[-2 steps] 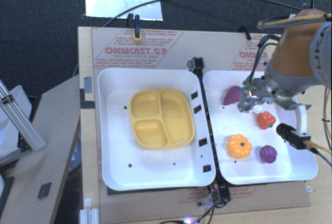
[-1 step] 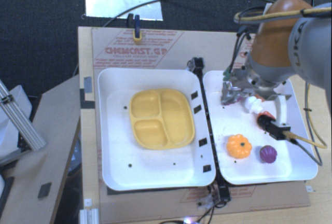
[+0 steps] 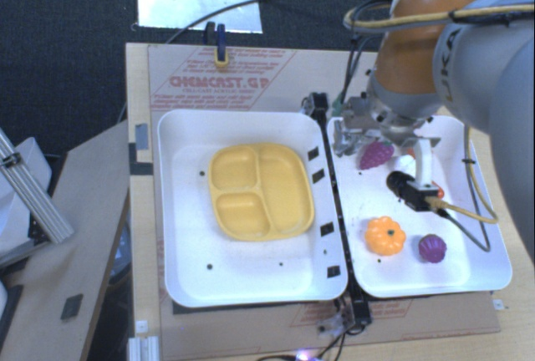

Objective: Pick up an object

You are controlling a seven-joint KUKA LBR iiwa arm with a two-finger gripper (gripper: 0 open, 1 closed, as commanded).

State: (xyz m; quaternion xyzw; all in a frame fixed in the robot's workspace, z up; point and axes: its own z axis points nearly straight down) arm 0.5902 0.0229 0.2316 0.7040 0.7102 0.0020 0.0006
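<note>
The KUKA arm's claw (image 3: 358, 139) hangs low over the far left corner of the right bin (image 3: 500, 271), close against the wall it shares with its neighbour; the wrist hides so much of it that one cannot tell whether it is spread or pressed together, and nothing can be seen held in it. Just beside it, towards the bin's middle, lies a purple toy grape cluster (image 3: 377, 155), the likeliest target. Nearer the camera in the same bin sit an orange toy pumpkin (image 3: 385, 236) and, just to its right, a small round purple toy (image 3: 432, 248), both well apart from the claw. The left bin (image 3: 185, 184) holds a yellow divided plate (image 3: 259, 190) lying flat near its centre. Both bins rest on a printed cardboard sheet (image 3: 234, 77) laid over the surface (image 3: 88, 184). By this view the pick appears to be at the approach stage, with no object lifted yet. The next move would call for the claw to centre over the grape cluster, straddle it and close, without snagging on the bin wall close by.
</note>
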